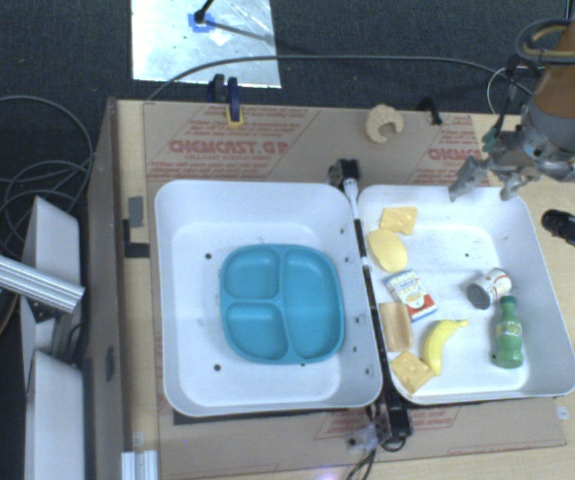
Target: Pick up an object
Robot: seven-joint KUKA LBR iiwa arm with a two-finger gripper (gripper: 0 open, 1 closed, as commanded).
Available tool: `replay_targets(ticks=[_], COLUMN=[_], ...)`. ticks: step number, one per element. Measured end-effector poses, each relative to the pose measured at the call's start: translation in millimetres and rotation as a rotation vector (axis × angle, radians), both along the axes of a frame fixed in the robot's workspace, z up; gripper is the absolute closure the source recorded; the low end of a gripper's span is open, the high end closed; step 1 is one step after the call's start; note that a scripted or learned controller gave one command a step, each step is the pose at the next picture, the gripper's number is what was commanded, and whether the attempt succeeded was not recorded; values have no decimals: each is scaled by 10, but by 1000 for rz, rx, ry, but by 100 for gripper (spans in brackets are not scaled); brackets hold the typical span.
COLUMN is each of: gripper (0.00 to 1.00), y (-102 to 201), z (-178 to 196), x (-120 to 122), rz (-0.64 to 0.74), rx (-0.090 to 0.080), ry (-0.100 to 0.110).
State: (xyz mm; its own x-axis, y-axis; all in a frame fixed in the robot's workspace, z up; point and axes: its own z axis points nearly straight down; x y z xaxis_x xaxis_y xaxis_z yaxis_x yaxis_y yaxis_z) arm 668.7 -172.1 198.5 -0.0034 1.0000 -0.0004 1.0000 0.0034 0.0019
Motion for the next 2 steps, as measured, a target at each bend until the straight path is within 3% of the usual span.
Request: replay_targets(ticks=[1,2], gripper=[0,0], y=[365,325], z=[-1142,-1147], x=[-639,-27], rz=[-2,3], rx=[0,3], ry=[1,17])
